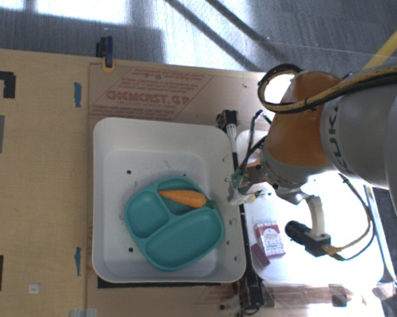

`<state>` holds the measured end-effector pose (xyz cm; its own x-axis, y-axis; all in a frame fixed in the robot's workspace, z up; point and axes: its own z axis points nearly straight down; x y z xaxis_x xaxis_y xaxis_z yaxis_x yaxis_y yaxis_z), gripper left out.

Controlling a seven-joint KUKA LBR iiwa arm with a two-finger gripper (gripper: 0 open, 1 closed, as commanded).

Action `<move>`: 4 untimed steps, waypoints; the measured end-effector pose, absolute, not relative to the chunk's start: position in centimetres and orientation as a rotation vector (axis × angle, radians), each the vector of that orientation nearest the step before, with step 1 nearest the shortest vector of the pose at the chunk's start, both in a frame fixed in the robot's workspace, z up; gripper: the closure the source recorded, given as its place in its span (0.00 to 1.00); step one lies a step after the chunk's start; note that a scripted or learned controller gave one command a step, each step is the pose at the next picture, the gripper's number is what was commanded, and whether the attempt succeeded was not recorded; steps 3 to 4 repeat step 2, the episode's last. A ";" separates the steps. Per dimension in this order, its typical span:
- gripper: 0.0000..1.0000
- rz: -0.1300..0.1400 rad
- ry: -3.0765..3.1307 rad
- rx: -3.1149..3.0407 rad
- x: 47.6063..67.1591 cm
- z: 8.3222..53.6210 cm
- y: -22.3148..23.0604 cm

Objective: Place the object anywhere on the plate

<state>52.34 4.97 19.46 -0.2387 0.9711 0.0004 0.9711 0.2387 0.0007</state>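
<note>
**What the overhead view hides**

The grey arm with its orange band (pixel 303 121) runs off the picture's right and top edges, so its upper links are cut away. Its bulk covers much of the right-hand shallow white bin (pixel 353 267), whose surface is also washed out by glare, leaving its rim hard to trace. The two-finger gripper (pixel 240 188) sits under the wrist, among cables, and its fingers cannot be made out. The small red and white box (pixel 270 238) bears print too small to read. A dark object (pixel 259 255) beside that box is too indistinct to identify.
</note>
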 end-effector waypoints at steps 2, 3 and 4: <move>0.00 0.002 2.524 1.867 51.2 23.8 11.4; 0.00 0.002 2.524 1.867 51.2 23.8 11.4; 0.00 0.002 2.524 1.867 51.2 23.8 11.4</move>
